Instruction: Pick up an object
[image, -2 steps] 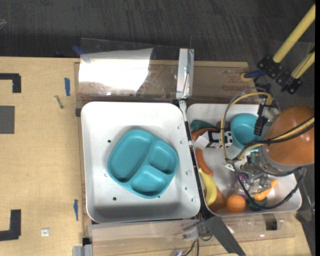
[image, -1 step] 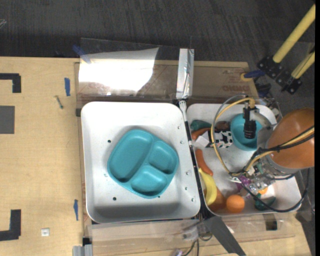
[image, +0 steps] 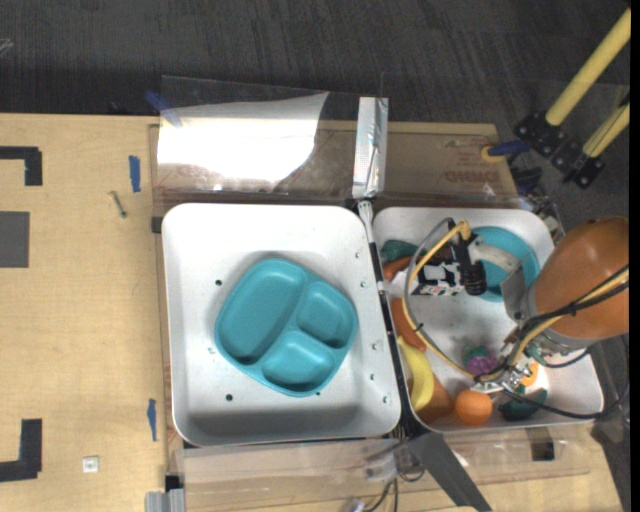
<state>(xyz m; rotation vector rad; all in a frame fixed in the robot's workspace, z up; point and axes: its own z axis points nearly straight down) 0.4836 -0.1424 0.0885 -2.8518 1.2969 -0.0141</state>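
End effector is seen low in the lower right of the frame, inside the right bin, at the tip of the grey arm that enters from the right edge. Whether it is open or closed cannot be told, and nothing is seen gripped in it.

It is placed over a crowded corner, apparently because the small, graspable things are gathered there. A purple object lies just beside it to the left. An orange ball rests just below it, near the bin's lower wall. A dark green object lies to the right of the ball, partly hidden. Either the ball or the purple object is judged the likeliest thing to be picked up.

A banana is laid along the bin's left wall, further left of the ball. A teal bowl sits in the upper part of this bin, well apart from the end effector.

In the left bin, at the centre of the frame, a teal divided plate lies flat and alone. Being wide and flat, it is judged a poor fit for a narrow grip, which may be why it is not approached. Both bins are carried on a pale wooden desk.
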